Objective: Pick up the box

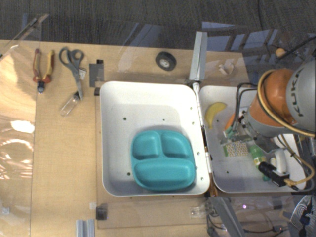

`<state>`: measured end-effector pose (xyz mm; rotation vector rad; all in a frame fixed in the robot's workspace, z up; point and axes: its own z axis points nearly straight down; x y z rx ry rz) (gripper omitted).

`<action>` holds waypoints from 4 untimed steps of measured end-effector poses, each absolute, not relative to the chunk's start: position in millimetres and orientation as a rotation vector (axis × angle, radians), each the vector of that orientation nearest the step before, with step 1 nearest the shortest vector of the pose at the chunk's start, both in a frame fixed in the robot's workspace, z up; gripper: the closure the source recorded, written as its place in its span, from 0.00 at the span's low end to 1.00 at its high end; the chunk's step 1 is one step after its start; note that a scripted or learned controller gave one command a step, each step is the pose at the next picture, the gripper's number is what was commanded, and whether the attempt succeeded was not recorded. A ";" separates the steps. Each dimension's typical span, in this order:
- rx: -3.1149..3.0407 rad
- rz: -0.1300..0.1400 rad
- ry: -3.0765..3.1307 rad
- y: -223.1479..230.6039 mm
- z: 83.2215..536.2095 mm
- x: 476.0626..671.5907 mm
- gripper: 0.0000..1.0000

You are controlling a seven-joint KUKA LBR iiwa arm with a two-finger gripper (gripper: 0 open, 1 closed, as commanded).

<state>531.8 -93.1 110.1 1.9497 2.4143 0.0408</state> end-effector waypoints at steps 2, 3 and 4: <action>2.020 0.006 2.402 19.4 210.9 506.7 1.00; 2.020 0.006 2.402 19.4 210.9 506.7 0.00; 1.968 0.007 2.441 -35.3 264.2 488.9 0.00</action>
